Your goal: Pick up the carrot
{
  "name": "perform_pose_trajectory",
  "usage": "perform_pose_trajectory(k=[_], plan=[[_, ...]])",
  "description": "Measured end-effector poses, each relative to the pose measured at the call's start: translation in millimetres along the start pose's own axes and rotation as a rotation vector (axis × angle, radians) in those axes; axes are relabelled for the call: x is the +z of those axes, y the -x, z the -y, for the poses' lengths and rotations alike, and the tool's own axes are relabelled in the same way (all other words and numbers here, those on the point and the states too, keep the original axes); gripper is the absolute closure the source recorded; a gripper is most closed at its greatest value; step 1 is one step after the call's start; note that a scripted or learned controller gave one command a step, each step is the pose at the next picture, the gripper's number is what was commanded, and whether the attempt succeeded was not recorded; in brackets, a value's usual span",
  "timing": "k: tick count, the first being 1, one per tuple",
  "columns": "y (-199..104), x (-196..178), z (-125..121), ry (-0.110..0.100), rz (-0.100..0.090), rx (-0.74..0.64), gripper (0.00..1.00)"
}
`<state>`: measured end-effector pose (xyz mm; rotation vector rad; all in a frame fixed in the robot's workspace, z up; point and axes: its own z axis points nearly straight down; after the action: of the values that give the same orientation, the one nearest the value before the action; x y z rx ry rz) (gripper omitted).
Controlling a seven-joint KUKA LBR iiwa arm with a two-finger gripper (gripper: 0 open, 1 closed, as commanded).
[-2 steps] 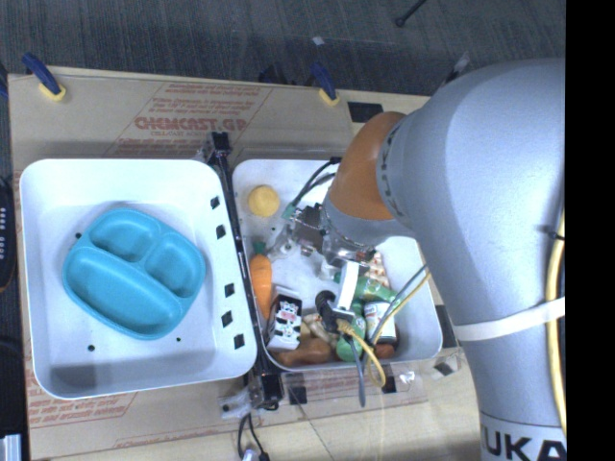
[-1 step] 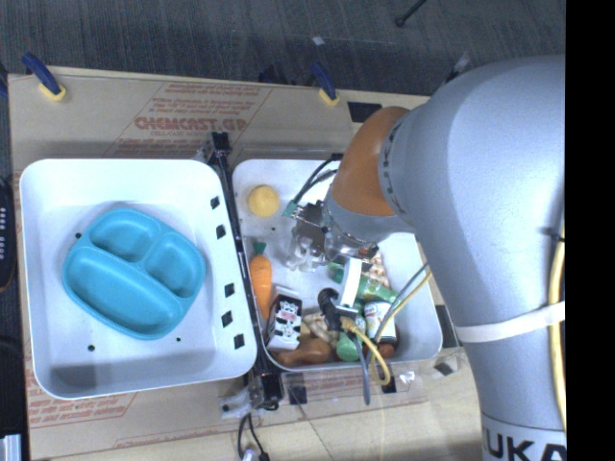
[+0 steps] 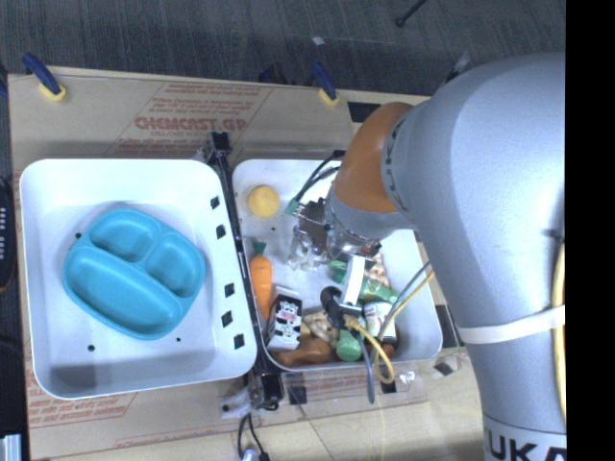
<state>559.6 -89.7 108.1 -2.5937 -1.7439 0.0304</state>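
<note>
The grey arm [image 3: 480,219] reached in from three o'clock, bent down over the right bin [image 3: 279,173], its pincer [image 3: 309,243] low near the centre; I could not tell its state. The carrot [image 3: 260,282] lay lengthwise against the bin's nine o'clock wall, a lemon [image 3: 262,201] at its twelve, clutter crowding five o'clock

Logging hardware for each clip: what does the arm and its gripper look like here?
The arm is a bulky, rounded, light grey body with an orange band above the wrist and part of the white KUKA lettering low on its side. The gripper is a metallic assembly with black cables looping to it and a yellow cable trailing below.
</note>
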Motion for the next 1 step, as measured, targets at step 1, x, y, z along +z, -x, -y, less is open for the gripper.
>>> perform_pose_trajectory(k=[1], plan=[[-0.7, -8.8, 1.0, -0.006, 0.000, -0.004, 1.00]])
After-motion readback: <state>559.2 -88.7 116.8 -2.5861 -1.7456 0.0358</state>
